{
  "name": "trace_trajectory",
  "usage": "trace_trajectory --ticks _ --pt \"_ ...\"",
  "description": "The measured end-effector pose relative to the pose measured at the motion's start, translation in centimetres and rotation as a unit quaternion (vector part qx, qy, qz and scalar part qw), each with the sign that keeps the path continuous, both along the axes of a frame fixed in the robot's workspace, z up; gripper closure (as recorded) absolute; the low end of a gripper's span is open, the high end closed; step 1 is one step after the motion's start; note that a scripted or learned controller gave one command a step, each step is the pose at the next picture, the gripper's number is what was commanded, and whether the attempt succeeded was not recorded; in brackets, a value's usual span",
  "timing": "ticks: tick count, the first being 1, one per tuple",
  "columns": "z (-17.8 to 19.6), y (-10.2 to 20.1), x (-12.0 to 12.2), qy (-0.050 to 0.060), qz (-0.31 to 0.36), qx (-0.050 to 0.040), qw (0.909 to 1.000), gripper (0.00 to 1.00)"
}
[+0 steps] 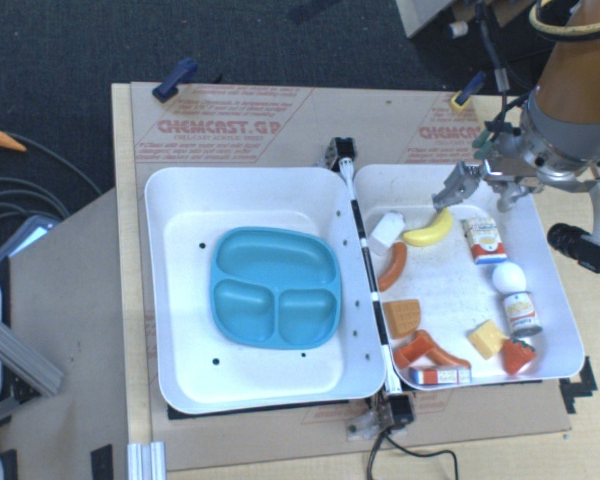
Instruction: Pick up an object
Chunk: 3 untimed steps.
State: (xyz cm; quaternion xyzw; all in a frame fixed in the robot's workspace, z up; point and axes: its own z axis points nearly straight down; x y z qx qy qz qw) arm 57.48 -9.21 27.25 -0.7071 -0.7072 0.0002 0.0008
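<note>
My gripper (481,192) hovers over the far part of the right bin (558,298), its two fingers spread open with nothing between them. Its left finger (454,189) points down toward a yellow banana (429,230) just below it. Under the right finger stands a small red-and-white carton (483,240). Also in this bin are a white block (386,231), an orange sausage (392,265), a tan cracker (403,316), red-orange pieces (425,350), a cheese wedge (486,338), a strawberry (517,356), a small bottle (521,313) and a white egg (508,276).
The left bin (170,268) holds a blue divided plate (276,286). A black rail (362,248) with clamps runs between the bins. The arm's orange-banded wrist (575,58) looms over the right bin's far corner. Cables lie on the floor at the left.
</note>
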Motion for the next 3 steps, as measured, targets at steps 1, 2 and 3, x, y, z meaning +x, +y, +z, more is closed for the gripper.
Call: trace_trajectory --ticks 1,2,3 --pt "-18.6 -3.8 3.9 0.000 -0.001 -0.0003 1.0000 0.00" --pt "-17.6 -3.8 4.0 -0.001 -0.001 -0.0001 1.0000 1.00" --pt "-8.8 2.2 -2.8 0.001 0.000 0.0004 1.0000 1.00"
